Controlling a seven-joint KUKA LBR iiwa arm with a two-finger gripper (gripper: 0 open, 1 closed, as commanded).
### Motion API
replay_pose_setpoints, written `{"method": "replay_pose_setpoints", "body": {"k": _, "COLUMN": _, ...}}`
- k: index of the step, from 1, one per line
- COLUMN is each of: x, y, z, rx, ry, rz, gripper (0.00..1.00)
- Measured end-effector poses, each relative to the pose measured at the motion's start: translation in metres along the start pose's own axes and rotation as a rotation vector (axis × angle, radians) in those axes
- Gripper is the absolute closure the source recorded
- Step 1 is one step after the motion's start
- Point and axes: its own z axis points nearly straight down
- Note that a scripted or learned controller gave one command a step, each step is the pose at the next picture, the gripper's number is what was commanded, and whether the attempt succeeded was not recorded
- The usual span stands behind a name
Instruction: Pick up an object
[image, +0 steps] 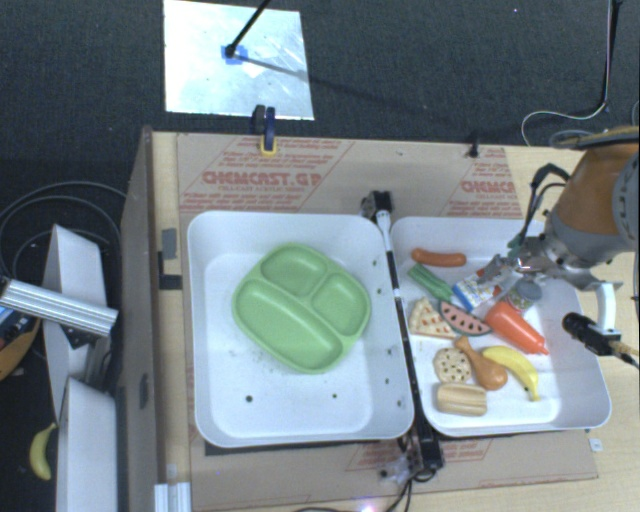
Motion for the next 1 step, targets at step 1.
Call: {"method": "replay_pose_setpoints", "body": {"k": 1, "x": 0.0088, "y": -0.0112, "z": 0.0072, "rx": -0.022, "ry": -0.010, "rz": 0.000, "gripper": 0.00}}
